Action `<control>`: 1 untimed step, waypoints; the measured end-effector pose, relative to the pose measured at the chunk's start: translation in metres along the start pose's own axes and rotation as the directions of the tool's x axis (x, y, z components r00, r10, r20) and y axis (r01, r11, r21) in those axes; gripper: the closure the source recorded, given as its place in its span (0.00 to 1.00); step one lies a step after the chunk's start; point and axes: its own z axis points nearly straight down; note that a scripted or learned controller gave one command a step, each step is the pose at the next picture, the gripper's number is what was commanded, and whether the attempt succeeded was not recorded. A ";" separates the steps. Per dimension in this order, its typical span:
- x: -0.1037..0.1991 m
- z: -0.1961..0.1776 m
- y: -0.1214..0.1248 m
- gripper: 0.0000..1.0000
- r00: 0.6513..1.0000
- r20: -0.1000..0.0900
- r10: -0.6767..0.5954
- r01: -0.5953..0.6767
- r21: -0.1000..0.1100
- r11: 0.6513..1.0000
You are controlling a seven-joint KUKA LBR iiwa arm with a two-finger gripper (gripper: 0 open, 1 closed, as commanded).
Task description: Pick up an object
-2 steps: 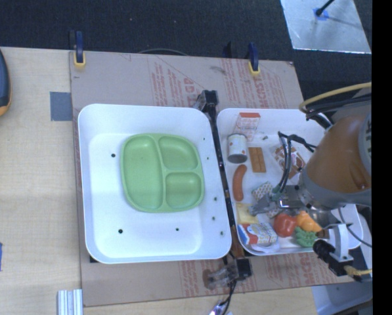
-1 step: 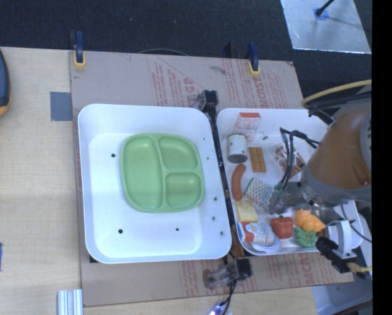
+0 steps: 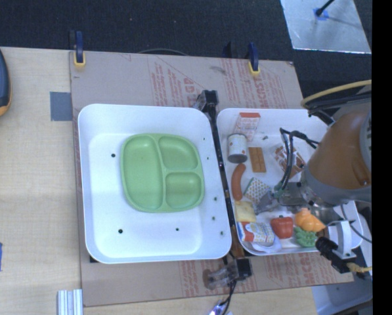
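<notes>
- Your landmark is the green divided plate (image 3: 161,172) in the left bin (image 3: 97,195). Everything worth grabbing is in the right bin (image 3: 230,118), on the far side from it.
- The gripper (image 3: 279,199) sits low over that clutter, past the sausage (image 3: 238,181) as seen from the plate. Honestly can't tell what state it's in, the wrist hides it.
- You've got a grey can (image 3: 236,147), a tomato (image 3: 282,226) and a yellow block (image 3: 245,211) packed tight there.
- My guess: go for the can. It stands a bit apart, so you're less likely to snag its neighbours. Come straight down and centre on it before closing.
</notes>
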 end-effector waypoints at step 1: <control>0.003 0.012 0.052 0.00 1.000 -0.001 -0.001 0.001 0.002 1.000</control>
